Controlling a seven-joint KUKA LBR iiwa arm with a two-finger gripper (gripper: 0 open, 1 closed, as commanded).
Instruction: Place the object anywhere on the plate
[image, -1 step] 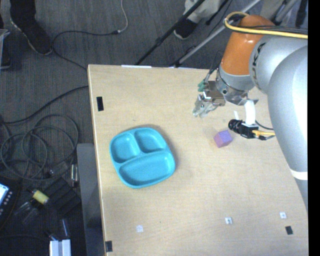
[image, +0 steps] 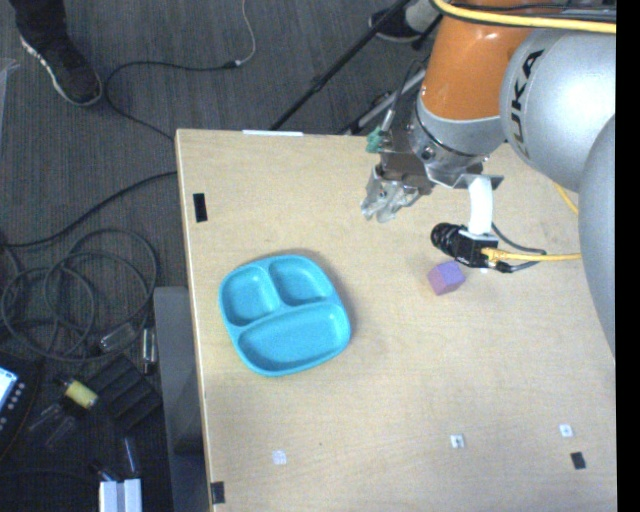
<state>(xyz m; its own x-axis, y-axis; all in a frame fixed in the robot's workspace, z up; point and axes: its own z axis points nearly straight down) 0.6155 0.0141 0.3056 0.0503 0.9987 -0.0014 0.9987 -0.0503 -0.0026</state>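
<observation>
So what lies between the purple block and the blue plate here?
Nothing: in the camera view the stretch from the purple block to the blue plate is bare tabletop. The gripper hangs above and further back, off that line.

Bench (image: 400, 420) (plate (image: 285, 313), purple block (image: 447, 278))

Light wood tabletop (image: 400, 400) with small black tape marks; dark grey carpet floor (image: 90, 150) with black cables (image: 70, 290) looped left; a shoe (image: 65, 65) top left.
</observation>
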